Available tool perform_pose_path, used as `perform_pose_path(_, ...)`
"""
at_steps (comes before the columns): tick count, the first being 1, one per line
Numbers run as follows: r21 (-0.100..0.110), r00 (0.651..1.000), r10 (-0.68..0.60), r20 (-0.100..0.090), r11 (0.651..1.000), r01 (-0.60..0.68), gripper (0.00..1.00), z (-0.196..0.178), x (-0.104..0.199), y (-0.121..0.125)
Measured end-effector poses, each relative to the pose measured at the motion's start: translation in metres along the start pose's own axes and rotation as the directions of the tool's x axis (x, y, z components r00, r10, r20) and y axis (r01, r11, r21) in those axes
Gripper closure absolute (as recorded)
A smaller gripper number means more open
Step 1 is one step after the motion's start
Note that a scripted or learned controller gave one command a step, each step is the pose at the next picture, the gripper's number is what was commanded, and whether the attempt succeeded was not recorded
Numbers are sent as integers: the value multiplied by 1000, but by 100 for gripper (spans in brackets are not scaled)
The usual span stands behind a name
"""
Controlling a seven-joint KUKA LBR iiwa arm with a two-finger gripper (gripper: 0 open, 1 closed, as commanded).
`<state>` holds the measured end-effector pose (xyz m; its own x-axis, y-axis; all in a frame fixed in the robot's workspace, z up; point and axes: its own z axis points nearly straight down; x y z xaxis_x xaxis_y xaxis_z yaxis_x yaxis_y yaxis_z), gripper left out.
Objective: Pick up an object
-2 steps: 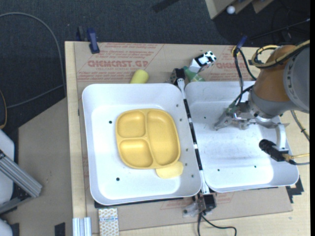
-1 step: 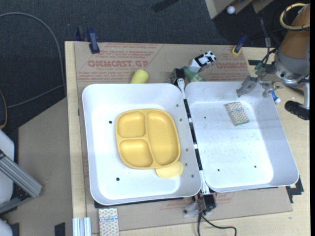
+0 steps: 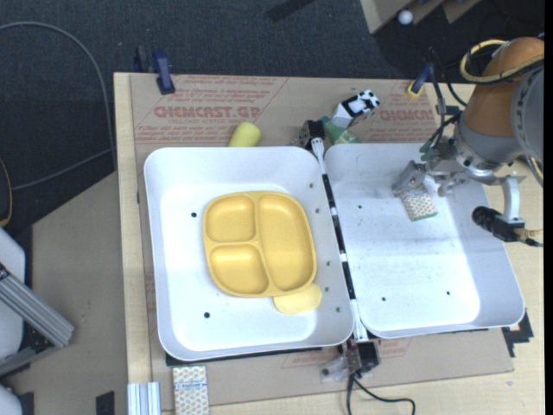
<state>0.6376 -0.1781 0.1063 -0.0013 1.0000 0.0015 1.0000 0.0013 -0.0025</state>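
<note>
In the camera view the arm reaches in from the right edge of the frame, and its end effector (image 3: 421, 182) hangs low over the upper part of the right bin (image 3: 449, 305), directly above a small patterned packet (image 3: 419, 205). The packet sits at or just under the fingertips; whether it is pinched between them or simply lies on the bin floor beneath them I cannot tell, nor whether the fingers stand apart or together. By my reading the grasp step is in hand: the next move calls for a firm closure on the packet and a straight lift, checking that it comes away from the floor. The right bin carries nothing else that I can make out. The left bin (image 3: 173, 258) holds a yellow divided plate (image 3: 259, 243) at its centre, with a pale yellow piece (image 3: 298, 300) touching the plate's lower edge. On the desk (image 3: 130, 128) above the left bin lies a small yellow object (image 3: 245, 134).
</note>
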Motion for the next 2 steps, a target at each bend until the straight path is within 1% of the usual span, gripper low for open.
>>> perform_pose_path(1,-4,1000,0,3,1000,0,0,22,15,15)
perform_pose_path(2,-7,1000,1,4,1000,-1,0,-98,-12,2)
